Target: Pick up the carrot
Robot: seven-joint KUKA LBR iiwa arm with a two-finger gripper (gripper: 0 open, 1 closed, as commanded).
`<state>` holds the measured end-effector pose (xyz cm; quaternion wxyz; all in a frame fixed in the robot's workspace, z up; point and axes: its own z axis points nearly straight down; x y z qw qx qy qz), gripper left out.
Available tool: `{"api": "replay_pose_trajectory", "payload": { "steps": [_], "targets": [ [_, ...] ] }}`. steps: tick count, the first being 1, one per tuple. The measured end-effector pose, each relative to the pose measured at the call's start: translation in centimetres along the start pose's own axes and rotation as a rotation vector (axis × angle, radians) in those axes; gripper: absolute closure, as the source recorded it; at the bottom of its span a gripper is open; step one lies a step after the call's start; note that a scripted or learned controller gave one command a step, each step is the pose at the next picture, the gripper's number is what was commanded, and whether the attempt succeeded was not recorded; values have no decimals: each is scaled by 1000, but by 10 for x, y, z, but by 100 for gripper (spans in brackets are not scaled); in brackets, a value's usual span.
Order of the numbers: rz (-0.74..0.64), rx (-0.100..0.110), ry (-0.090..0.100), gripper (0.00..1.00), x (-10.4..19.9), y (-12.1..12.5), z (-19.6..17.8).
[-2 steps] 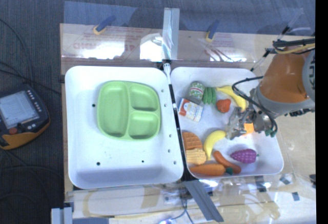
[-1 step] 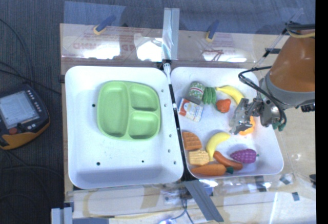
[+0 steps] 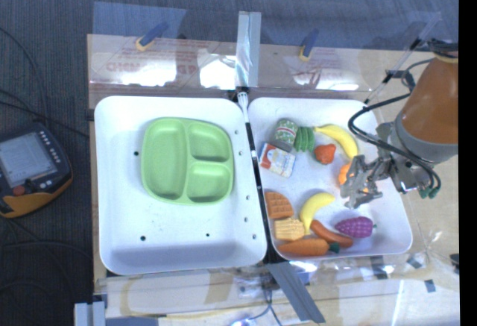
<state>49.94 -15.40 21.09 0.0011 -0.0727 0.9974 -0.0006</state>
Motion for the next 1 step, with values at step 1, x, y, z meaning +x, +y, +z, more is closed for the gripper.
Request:
{"api": "replay_pose_trajectory", "payload": {
  "steps": [1],
  "targets": [
    [-370,-3,0,100,-37,64,5]
  ]
}}
